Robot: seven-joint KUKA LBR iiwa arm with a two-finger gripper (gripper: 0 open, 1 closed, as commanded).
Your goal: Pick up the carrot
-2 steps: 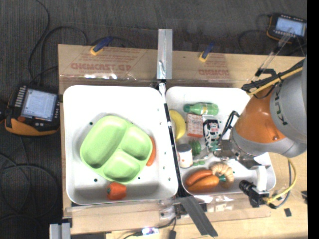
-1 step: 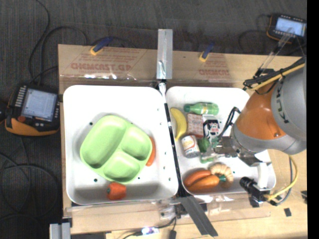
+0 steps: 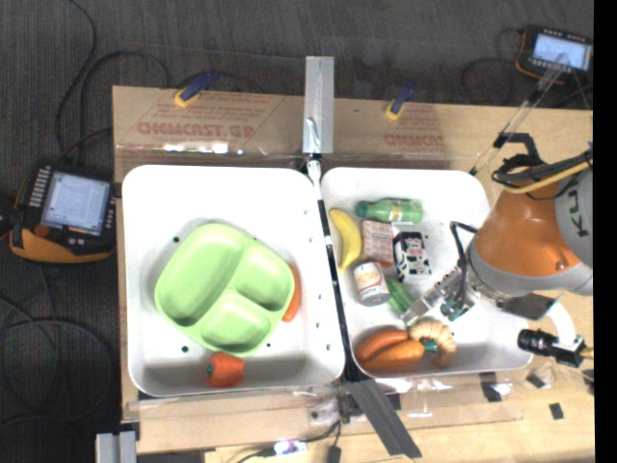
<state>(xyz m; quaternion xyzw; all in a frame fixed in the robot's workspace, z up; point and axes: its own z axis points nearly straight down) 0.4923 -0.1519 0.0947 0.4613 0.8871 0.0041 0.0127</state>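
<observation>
Carrot (image 3: 292, 294) looks to be that slim orange sliver in the left bin (image 3: 140, 258), wedged against the right edge of the green divided plate (image 3: 227, 285), partly tucked under its rim. Honestly it's small, so that's my best read.

Claw (image 3: 449, 298) is way off in the right bin (image 3: 482, 205), low among the clutter, just above the croissant (image 3: 431, 334) and the fat orange food item (image 3: 388, 349). Can't tell whether it's spread or closed, and I see nothing held in it.

So I'd call this the approach step, with no grasp yet. Next move calls for crossing the divider to the left bin and coming down along the plate's edge, which is a tight spot.
</observation>
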